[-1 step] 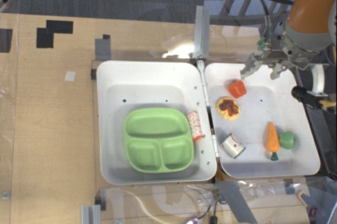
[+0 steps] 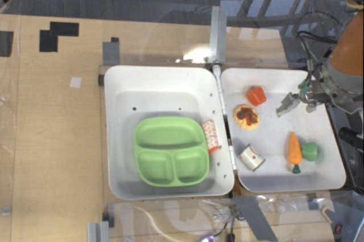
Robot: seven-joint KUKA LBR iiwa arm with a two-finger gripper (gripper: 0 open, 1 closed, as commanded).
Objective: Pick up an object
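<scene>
- The wooden worktop (image 2: pixel 51 138) fills the left and lower frame, bearing two white bins side by side.
- The left bin (image 2: pixel 122 93) sits at centre frame; the right bin (image 2: pixel 273 78) touches its right wall.
- A green divided plate (image 2: pixel 170 150) lies in the left bin's lower half, with a small patterned packet (image 2: pixel 210 135) just beside its right edge.
- The arm enters at the right edge; its end effector (image 2: pixel 288 104) hangs over the right bin's upper right, and whether the fingers are apart or together cannot be told.
- In the right bin lie a carrot (image 2: pixel 294 150) touching a green piece (image 2: pixel 309 151), a red block (image 2: pixel 256 95), a small pizza (image 2: pixel 247 117) and a silver can (image 2: pixel 251 158).
</scene>
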